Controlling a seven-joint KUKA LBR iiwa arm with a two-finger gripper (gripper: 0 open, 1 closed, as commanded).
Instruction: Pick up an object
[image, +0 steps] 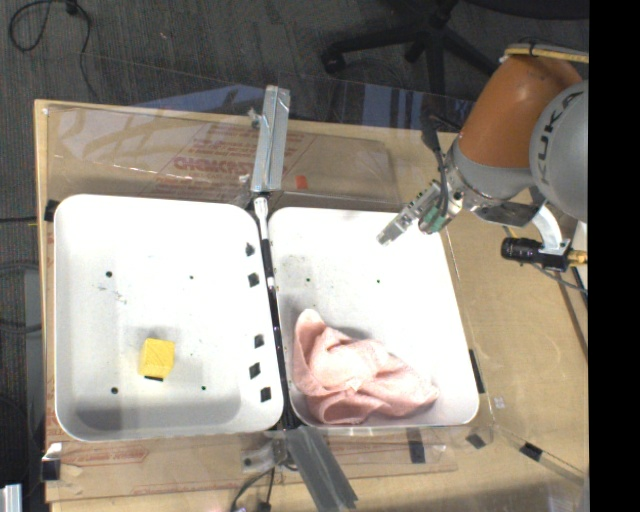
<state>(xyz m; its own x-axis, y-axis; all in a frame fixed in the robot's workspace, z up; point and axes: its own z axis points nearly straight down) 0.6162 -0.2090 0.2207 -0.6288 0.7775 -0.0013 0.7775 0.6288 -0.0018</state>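
A crumpled pink cloth (360, 382) lies in the near part of the right bin (430, 300). A small yellow block (157, 358) sits in the near left area of the left bin (90, 250). My gripper (390, 234) hangs over the far right corner of the right bin, slanting down and to the left from the orange-banded wrist (510, 95). It is well apart from the cloth, with nothing visibly held.
A metal divider bar (266, 150) runs between the bins at the far side, over a cardboard sheet (150, 150). Black clips line the wall between the bins. A black fitting (530, 250) sticks out beside the arm on the right.
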